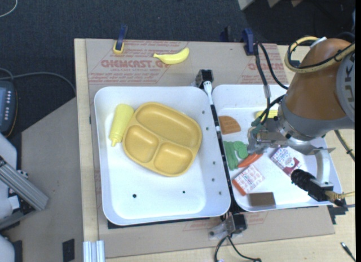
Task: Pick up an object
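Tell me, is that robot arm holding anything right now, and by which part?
It cannot be told. The gripper sits low in the right bin over the green toy and carrot, but nothing shows between its fingers.

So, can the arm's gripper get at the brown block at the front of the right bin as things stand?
Probably yes: the brown block lies bare near the front rim of the right bin, nothing on top of it, and the gripper hangs just behind it.
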### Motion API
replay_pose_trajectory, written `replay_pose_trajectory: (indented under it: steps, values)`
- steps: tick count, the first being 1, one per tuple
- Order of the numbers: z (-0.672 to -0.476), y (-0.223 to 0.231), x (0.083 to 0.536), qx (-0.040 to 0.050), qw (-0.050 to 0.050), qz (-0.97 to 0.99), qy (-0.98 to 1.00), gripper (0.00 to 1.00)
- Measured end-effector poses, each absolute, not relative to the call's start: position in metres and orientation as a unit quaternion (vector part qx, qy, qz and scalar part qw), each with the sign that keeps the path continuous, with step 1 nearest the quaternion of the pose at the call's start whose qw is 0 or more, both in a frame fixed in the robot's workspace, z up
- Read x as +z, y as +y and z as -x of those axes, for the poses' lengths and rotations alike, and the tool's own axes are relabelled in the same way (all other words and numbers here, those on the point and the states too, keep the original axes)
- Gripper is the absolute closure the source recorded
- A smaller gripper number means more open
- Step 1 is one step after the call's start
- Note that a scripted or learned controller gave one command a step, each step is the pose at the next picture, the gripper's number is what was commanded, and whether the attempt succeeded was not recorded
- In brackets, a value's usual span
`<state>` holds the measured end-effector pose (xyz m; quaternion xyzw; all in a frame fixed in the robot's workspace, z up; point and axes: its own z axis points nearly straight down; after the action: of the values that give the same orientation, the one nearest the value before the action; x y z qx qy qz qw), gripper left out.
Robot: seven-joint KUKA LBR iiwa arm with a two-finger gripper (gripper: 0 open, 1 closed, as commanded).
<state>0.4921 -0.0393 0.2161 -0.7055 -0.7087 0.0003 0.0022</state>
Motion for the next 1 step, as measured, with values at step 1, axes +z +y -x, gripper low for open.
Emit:
replay_pose_trajectory:
  steps: [1]
  values:
    - [-0.4923,-0.0422,0.2162,0.0003,0.001,0.707,-0.707,1.0]
